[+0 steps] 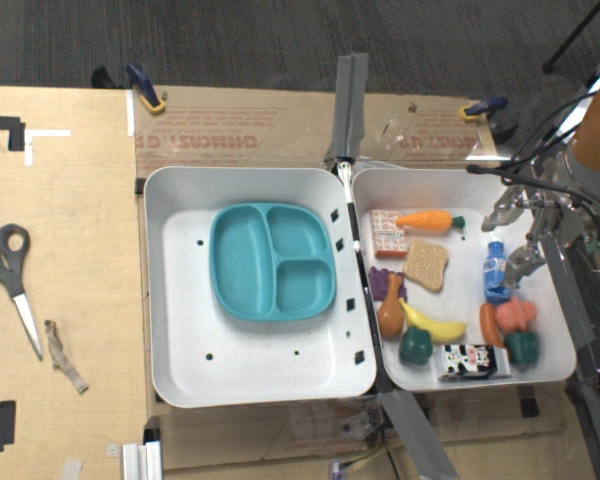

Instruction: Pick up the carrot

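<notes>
- The carrot (424,221) lies on its side near the far wall of the right bin (565,368), green top pointing right, just right of a small red-and-white carton (386,234) and just beyond a slice of bread (426,265).
- The hand (518,236) hangs over the right side of that bin, above a blue bottle (495,271) and well apart from the carrot; whether it is wide or narrow, I cannot tell, and nothing shows in its grasp.
- By my reading, the task is at the approach step: the carrot is untouched and not yet lifted.
- The next move likely calls for travelling left and toward the far wall, then turning so the grasp closes across the carrot's narrow body, and descending without nudging the carton or the bread.
- The left bin (170,348) holds a teal divided plate (274,262); scissors (12,278) rest on the counter (60,198) at left.
- Printed red lettering runs across the cardboard (240,128) behind the bins, upside down from here and too faint to read with confidence.
- A black-and-white patterned carton (468,361) near the front wall and the red-and-white one carry print too small to make out.
</notes>
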Tool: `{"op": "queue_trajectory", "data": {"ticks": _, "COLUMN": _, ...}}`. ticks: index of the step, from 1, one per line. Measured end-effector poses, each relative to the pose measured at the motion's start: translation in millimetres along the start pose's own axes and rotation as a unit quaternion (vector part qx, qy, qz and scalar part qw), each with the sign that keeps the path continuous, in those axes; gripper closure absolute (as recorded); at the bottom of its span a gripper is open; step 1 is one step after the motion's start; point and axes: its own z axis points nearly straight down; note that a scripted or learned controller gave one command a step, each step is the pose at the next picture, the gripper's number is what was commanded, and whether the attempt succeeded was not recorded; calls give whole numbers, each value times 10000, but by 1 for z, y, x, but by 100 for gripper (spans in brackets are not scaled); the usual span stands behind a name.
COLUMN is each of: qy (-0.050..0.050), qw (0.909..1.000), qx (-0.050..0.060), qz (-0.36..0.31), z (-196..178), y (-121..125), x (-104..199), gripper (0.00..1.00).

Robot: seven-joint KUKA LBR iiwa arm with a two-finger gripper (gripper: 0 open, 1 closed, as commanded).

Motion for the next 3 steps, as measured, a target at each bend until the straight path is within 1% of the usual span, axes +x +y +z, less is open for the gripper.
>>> {"op": "queue_trajectory", "data": {"ticks": 1, "qy": -57, "qw": 9998, "qx": 19, "qz": -189, "z": 103, "y": -23, "x": 52, "gripper": 0}}
{"op": "queue_trajectory", "data": {"ticks": 2, "qy": 1, "qw": 10000, "qx": -1, "qz": -23, "z": 109, "y": 9, "x": 80, "gripper": 0}}
{"op": "queue_trajectory", "data": {"ticks": 3, "qy": -4, "qw": 9914, "qx": 2, "qz": 1310, "z": 25, "y": -30, "x": 34, "gripper": 0}}
